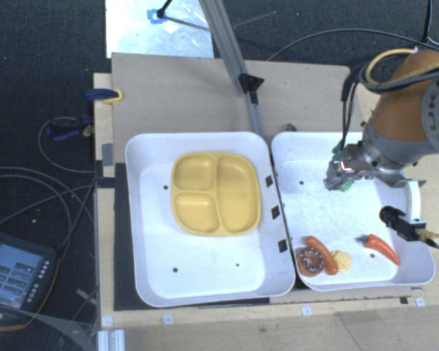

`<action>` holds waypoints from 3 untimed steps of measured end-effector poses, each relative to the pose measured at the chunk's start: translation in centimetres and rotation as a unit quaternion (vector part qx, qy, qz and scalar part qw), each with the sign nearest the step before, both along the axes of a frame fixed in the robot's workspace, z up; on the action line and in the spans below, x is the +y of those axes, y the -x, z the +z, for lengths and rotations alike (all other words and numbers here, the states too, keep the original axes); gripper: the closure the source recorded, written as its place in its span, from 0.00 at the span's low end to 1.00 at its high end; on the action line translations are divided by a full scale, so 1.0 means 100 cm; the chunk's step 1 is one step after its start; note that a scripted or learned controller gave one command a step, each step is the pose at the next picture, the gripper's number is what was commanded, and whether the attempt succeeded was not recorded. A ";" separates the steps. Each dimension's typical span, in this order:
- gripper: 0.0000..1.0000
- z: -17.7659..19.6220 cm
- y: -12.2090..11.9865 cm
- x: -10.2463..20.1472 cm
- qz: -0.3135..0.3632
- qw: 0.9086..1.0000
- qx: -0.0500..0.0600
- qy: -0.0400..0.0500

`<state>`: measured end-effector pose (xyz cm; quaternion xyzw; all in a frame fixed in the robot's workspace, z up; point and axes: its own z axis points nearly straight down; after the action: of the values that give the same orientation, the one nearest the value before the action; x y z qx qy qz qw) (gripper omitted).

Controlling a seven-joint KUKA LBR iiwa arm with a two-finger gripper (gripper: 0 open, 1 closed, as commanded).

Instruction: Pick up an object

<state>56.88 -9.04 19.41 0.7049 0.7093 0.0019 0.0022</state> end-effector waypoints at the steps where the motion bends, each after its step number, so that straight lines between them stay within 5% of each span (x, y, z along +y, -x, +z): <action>1: 1.00 0.044 -0.002 -0.002 0.000 1.000 0.000 0.000; 2: 1.00 0.096 -0.004 -0.002 0.000 1.000 -0.001 0.000; 3: 1.00 0.077 0.005 0.052 0.002 1.000 0.002 -0.001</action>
<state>56.36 -3.83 27.08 0.7035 0.7107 0.0010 -0.0002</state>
